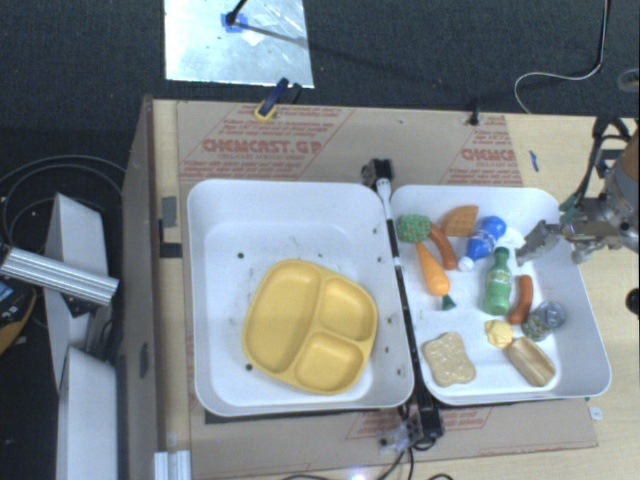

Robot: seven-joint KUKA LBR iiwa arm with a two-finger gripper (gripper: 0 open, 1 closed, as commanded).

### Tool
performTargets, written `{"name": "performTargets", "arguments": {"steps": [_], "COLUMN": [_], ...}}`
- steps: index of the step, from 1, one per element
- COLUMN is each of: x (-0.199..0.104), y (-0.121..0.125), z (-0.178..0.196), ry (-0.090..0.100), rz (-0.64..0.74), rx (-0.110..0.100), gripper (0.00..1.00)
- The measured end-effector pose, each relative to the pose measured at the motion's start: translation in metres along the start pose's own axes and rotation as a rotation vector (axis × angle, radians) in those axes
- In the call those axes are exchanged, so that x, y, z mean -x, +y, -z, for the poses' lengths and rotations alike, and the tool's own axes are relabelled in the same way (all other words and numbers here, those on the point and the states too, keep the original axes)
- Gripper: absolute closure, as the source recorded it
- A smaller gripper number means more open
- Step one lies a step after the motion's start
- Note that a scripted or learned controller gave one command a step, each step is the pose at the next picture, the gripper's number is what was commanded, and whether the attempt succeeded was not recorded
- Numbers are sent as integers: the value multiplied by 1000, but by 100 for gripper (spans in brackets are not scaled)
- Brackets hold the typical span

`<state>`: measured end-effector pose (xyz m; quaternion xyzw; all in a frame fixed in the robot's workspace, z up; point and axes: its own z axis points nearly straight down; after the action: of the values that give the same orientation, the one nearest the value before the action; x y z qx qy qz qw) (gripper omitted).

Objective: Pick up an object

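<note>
Pincer (540, 236) hangs at the right bin's (590, 353) upper right edge, whether apart or together I cannot tell, and I judge the green bottle (498, 283) mid-bin light, stiff and slick, best taken across its body.

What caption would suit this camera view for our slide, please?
Gripper hovers over the right bin of toy food; a yellow tray sits in the left bin.

A compartment tray (310, 325) lies in the left bin (215, 258); toy foods (470, 288) fill the right bin (590, 353).
</note>
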<state>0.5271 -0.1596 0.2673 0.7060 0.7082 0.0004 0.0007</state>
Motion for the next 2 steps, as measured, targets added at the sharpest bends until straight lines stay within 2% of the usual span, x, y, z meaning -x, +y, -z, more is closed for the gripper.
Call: {"name": "performTargets", "arguments": {"steps": [1, 2], "x": [-62, -73], "y": [15, 106], "z": [-181, -183], "ry": [0, 0], "rz": [0, -2], "rx": [0, 0], "gripper": [0, 0]}}
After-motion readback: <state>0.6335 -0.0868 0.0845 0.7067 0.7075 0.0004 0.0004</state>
